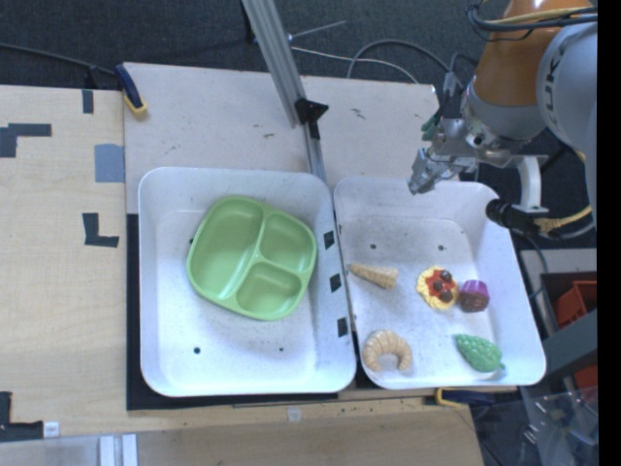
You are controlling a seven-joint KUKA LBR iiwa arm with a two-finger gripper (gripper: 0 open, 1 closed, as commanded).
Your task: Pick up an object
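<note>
1. Several small food items are seen in the right bin (505,250): a cone (374,276) near its middle, a fruit tart (438,287) to the right of it, and a purple piece (473,296) touching the tart.
2. A croissant (388,351) and a green leafy piece (478,352) are found along the near side.
3. The gripper (425,180) is held above the far edge of this bin, well apart from the food; whether it is spread or pressed together cannot be told.
4. A green divided plate (252,257) is seen lying in the left bin (165,357).
</note>
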